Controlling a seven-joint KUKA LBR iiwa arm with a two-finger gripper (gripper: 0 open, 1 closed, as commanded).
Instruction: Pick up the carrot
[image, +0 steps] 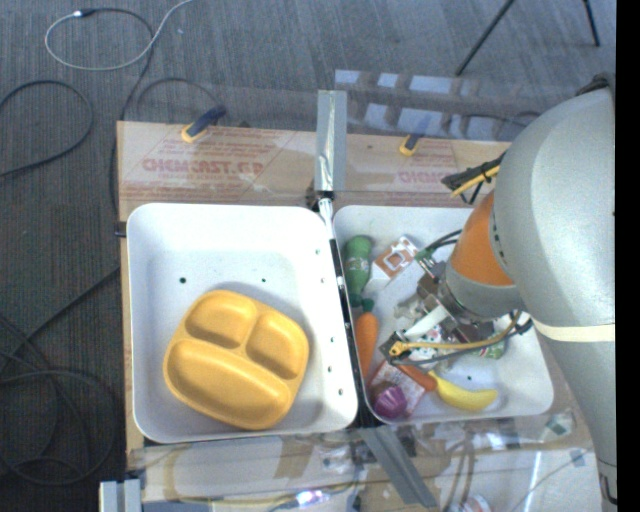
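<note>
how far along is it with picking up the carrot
Done: the arm has reached into the right bin, and its gripper hangs above the toys there. In hand: nothing visibly; the carrot lies on the bin floor by the left wall, between the green vegetable and the purple toy. Left: shift over the carrot, grasp and lift.

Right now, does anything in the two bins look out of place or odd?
Nothing looks spilled or damaged. The carrot lies against the right bin's left wall, beside the green toy. The yellow tray sits slightly askew in the left bin.
</note>
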